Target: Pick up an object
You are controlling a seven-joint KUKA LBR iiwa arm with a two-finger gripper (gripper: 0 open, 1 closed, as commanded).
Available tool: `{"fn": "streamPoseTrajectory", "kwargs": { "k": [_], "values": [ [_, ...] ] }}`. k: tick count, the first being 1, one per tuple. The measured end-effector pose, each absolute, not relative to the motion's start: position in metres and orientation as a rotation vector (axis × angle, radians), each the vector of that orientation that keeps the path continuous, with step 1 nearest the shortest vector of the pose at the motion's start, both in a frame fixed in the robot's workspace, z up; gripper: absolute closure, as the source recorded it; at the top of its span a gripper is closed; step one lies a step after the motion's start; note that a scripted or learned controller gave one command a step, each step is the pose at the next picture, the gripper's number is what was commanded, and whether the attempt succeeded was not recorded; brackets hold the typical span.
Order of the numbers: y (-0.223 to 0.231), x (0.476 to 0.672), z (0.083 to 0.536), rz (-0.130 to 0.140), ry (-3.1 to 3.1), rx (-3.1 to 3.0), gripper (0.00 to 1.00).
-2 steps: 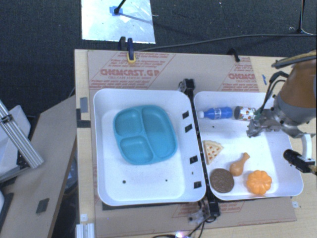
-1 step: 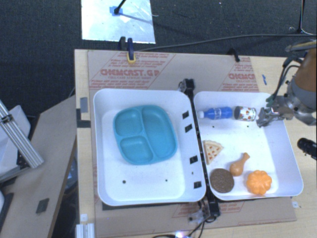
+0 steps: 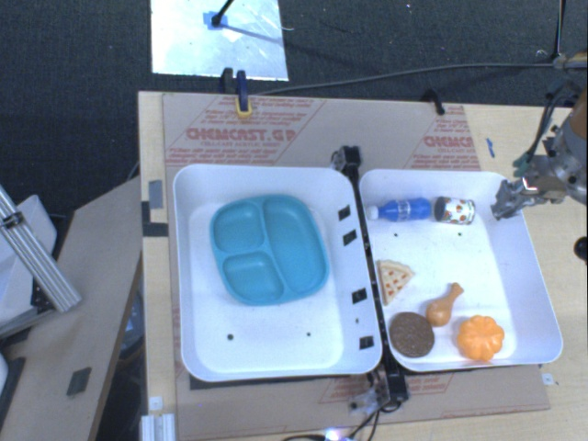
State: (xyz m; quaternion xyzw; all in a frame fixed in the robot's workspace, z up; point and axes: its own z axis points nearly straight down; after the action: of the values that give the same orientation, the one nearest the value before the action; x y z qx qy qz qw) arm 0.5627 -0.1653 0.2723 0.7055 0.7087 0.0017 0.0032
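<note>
In the right bin (image 3: 514,246) lie a blue bottle (image 3: 401,210) and a small can (image 3: 455,210) along the far wall. A pizza slice (image 3: 393,279), a chicken drumstick (image 3: 444,304), a brown cookie (image 3: 412,334) and an orange pumpkin (image 3: 480,336) lie toward the near side. My gripper (image 3: 508,200) hangs over the bin's far right corner, right of the can and apart from it. Nothing shows between its fingers.
The left bin (image 3: 197,274) holds a blue divided plate (image 3: 269,247). A black hinge strip (image 3: 361,255) runs between the bins. A cable (image 3: 395,76) crosses the bench at the back, and a metal frame (image 3: 37,265) stands at the left.
</note>
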Motion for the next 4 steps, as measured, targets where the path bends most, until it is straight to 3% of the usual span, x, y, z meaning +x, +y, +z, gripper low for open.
{"fn": "streamPoseTrajectory", "kwargs": {
  "k": [2,4],
  "values": [
    [-0.070,0.539,0.243,0.003,2.232,2.212,1.00],
    [0.039,0.518,0.250,0.002,2.232,2.212,1.00]
  ]
}}
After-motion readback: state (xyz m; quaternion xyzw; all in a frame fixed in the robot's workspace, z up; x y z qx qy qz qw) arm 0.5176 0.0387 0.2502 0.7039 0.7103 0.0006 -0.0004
